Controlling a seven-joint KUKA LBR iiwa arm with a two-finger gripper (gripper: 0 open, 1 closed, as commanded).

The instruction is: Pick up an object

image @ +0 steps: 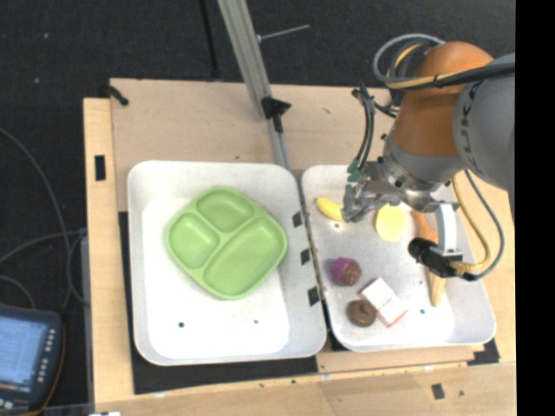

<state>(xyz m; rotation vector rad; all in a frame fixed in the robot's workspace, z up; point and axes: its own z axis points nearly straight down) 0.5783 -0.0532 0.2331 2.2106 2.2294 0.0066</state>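
A plywood counter stood on a dark floor and carried two shallow white bins side by side. The left bin held a green divided plate. The right bin held a small yellow banana-shaped piece at its far left, a round yellow piece, a purple piece, a brown round piece, a white and red block, and an orange carrot-shaped piece to the right.

The gripper hung over the far part of the right bin. Whether the jaws were open or closed could not be told from this angle, and nothing was seen between them.

The banana-shaped piece lay just left of the jaws, apparently touching or nearly so; the round yellow piece lay just to their right.

Risk: the jaws appeared placed between two pieces rather than over one. A closure here could nudge the banana-shaped piece toward the bin wall or close on nothing.
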